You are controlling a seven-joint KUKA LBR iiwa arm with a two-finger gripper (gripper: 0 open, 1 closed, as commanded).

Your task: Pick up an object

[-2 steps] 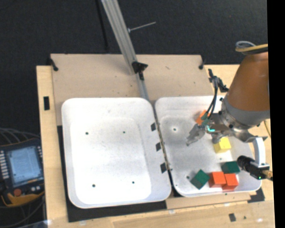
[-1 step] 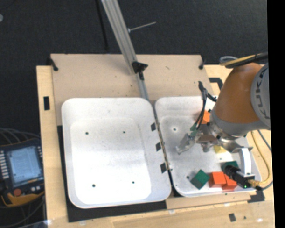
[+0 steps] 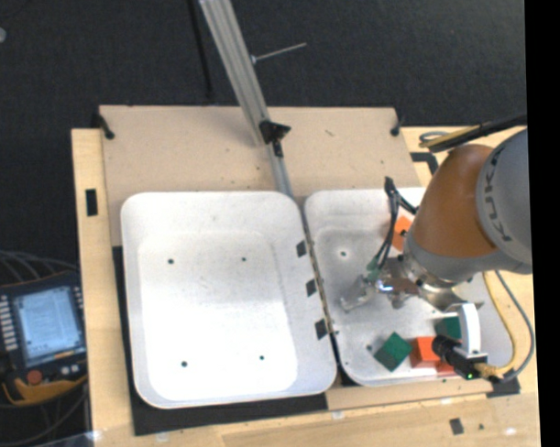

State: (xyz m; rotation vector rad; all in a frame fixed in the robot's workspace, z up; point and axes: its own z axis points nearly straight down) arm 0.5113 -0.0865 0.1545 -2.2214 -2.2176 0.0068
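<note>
Arm point(image 3: 463, 212), grey with an orange band, sits highest, low over the right bin point(image 3: 353, 211). Gripper point(image 3: 374, 283) hangs above bare floor, finger state not readable. Nothing visibly held; pick not yet done. Candidates: green block point(image 3: 391, 351) touching an orange block point(image 3: 423, 352) at the near wall, another orange piece point(image 3: 401, 227) beside the wrist. Objects crowd the rim; left bin point(image 3: 218, 293) offers open room.

Robot lab: bench point(image 3: 94, 270), white bins point(image 3: 215, 211), teach pendant point(image 3: 41, 327)
</note>
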